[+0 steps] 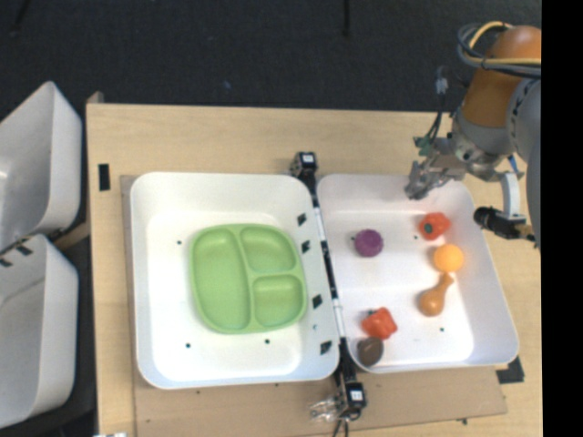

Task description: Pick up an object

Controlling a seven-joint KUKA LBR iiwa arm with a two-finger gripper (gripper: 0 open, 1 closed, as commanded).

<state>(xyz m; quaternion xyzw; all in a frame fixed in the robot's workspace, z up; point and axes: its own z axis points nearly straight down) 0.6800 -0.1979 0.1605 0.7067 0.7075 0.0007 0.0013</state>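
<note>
**Arm poised at the far rim of the right bin**

We see the gripper (pixel 421 186) over the right bin's (pixel 483 330) far edge, nothing visibly between its tips; whether it is released or clenched we cannot tell. Below it lie a purple ball (pixel 368 242), a red-orange tomato (pixel 434 227), an orange fruit (pixel 447 259), a tan gourd-shaped piece (pixel 434 296), a red pepper (pixel 379 322) and a brown lump (pixel 369 351) in the near corner. The left bin (pixel 159 353) holds a green divided plate (pixel 248 277). Both bins sit on the worktop (pixel 114 144).
</note>
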